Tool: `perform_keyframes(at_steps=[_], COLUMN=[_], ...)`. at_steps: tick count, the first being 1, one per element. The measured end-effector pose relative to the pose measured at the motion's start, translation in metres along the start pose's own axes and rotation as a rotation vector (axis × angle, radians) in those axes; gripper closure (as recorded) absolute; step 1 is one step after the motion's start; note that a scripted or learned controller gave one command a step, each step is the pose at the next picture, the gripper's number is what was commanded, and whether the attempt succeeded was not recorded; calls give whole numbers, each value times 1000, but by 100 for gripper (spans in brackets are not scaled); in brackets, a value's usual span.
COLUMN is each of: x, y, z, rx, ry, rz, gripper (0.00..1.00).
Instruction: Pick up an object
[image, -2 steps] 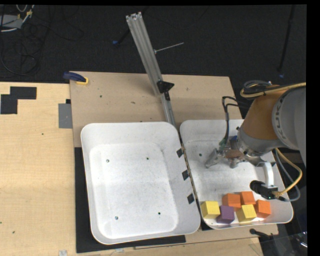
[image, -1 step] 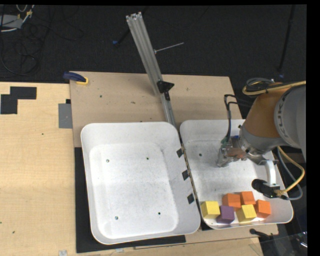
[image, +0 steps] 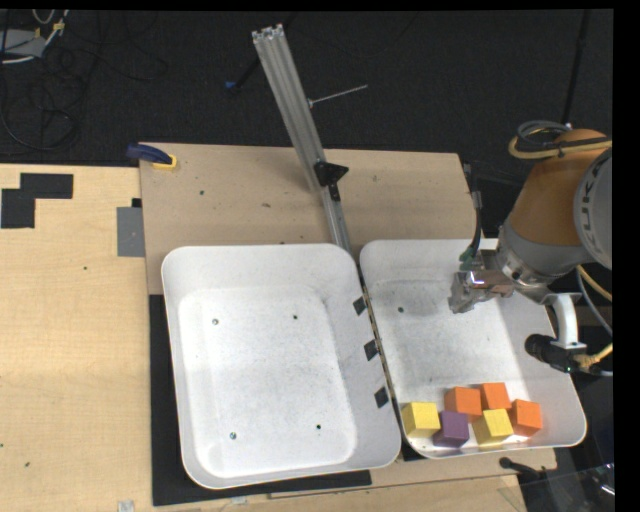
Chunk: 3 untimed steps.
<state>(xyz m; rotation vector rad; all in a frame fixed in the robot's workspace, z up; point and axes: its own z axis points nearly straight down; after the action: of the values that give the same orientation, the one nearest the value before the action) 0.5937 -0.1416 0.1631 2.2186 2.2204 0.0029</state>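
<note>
The blocks, yellow, orange and purple, lie bunched at the near edge of the right bin, with none lifted. The gripper hangs over the bin's middle, well apart from them; whether it is released or clenched I cannot tell. This looks like the approach step: next it must travel toward the cluster and descend on one block.

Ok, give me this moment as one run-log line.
end effector: over right bin, upper part | blocks: clustered at near edge | held: nothing seen
</note>
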Motion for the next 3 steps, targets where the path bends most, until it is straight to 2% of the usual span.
perform_keyframes(at_steps=[1,2,3], x=[-5,-6,45], y=[-9,-9,-19], z=[-54,-82,-89], rx=[1,2,6], ry=[0,0,4], rz=[4,1,-3], gripper=[100,100,100])
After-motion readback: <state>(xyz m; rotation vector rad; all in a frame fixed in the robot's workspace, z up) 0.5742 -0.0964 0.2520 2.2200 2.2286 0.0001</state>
